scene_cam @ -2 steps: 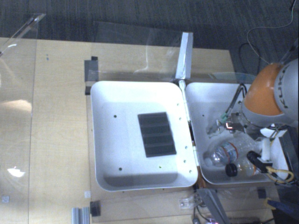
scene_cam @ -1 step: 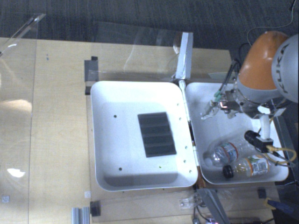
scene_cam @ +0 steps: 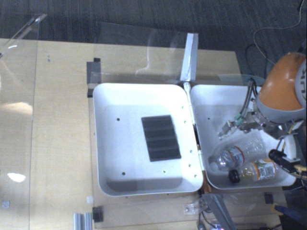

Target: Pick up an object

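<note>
Arm over the right bin (scene_cam: pixel 211 97), reaching toward the plastic bottles.

Gripper (scene_cam: pixel 234 126) low in the right bin, near its middle; open or closed, cannot tell, and nothing seen held in it. Just below and toward the near side, two clear plastic bottles lying on their sides: one with a blue-and-red label (scene_cam: pixel 232 156), the other with a dark cap and yellowish label (scene_cam: pixel 253 171), close together near the front wall. Likely light, thin-walled and slick, prone to rolling or squashing under a pinch; best taken across the body at the labelled middle rather than at the tapering neck. Nearer bottle just beside the gripper, not touching it. In the left bin (scene_cam: pixel 103 128), a dark ribbed flat block (scene_cam: pixel 161 138), well apart from the arm.
</note>
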`<state>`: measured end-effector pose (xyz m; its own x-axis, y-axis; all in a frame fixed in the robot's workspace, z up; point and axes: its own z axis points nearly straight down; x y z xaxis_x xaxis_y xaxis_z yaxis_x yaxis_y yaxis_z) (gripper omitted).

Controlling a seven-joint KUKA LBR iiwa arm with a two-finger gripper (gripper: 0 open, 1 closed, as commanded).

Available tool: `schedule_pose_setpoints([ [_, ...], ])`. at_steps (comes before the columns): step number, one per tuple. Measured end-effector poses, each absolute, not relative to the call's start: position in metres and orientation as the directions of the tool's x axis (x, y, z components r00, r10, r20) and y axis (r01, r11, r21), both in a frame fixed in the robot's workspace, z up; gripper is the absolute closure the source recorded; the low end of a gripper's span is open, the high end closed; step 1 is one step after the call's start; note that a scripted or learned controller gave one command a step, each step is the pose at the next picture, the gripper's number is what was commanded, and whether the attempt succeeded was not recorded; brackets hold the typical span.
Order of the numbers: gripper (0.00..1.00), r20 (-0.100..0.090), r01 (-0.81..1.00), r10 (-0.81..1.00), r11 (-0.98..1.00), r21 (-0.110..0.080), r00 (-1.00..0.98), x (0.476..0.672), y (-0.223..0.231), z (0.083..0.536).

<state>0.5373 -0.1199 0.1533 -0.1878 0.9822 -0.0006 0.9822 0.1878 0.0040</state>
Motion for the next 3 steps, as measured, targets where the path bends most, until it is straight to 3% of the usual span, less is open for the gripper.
schedule_pose_setpoints([
  [1,0.0,-0.005,0.942,0.942,0.336,0.012,-0.336,0.491,-0.157,0.091],
  [2,0.0,-0.007,0.931,0.931,0.364,0.016,-0.364,0.532,-0.105,0.09],
  [3,0.0,-0.002,0.994,0.994,0.109,0.012,-0.109,0.576,-0.103,0.089],
])
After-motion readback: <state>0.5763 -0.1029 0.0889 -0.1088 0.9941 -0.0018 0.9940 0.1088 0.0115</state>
